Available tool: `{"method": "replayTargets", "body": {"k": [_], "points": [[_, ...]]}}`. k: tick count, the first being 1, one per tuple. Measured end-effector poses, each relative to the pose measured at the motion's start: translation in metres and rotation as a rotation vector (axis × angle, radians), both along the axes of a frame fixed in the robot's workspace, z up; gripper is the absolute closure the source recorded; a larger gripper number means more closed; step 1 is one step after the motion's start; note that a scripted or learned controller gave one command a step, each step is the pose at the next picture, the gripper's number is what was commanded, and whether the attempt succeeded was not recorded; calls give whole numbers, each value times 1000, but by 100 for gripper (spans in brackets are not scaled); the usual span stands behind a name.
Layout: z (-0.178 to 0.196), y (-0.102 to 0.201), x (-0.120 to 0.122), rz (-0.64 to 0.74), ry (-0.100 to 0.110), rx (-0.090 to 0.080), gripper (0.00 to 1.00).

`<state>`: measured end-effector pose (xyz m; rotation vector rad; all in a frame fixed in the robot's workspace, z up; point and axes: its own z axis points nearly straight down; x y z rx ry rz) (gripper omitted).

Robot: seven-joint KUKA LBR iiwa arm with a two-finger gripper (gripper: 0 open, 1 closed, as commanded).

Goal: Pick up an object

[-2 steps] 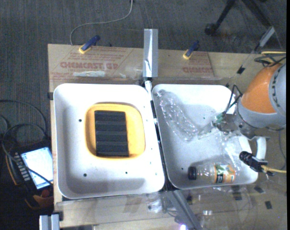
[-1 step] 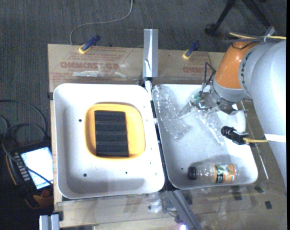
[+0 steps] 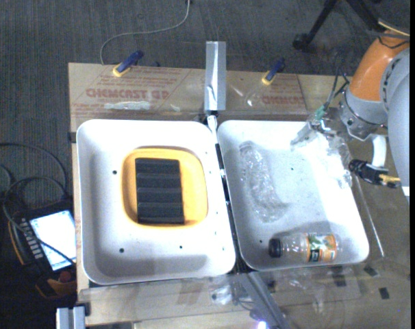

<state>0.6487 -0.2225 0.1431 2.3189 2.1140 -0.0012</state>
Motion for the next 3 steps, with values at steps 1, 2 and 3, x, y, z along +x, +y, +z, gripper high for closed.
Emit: {"method": "replayTargets", "body": {"k": [1,2,3], "points": [[1,106,-18,28,5,3,0],[14,41,-57,82,5,0,0],[-22,63,-130,202,5,6,0]]}}
